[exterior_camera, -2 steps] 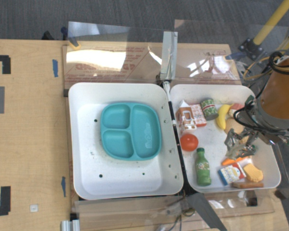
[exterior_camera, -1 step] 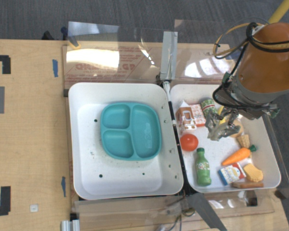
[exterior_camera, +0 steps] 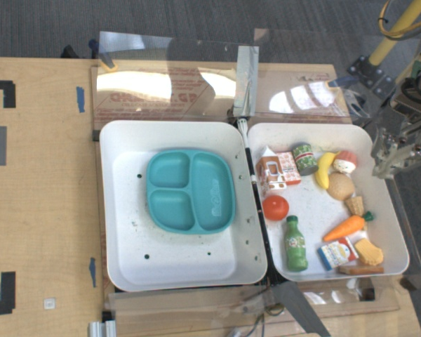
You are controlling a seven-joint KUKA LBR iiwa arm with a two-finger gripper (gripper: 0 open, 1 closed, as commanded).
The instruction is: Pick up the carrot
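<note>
You will find the carrot [exterior_camera: 345,227] low in the right bin [exterior_camera: 387,188], a smooth orange taper lying on a slant, green stub toward the upper right and tip toward the lower left, just above a blue-edged carton [exterior_camera: 335,253]. The gripper [exterior_camera: 391,153] hangs at the frame's right edge over the bin rim, and you cannot tell its state.

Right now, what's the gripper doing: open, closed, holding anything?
Gripper: at the right bin's edge, open or closed cannot be told. The carrot lies in that bin, apart from it.
</note>
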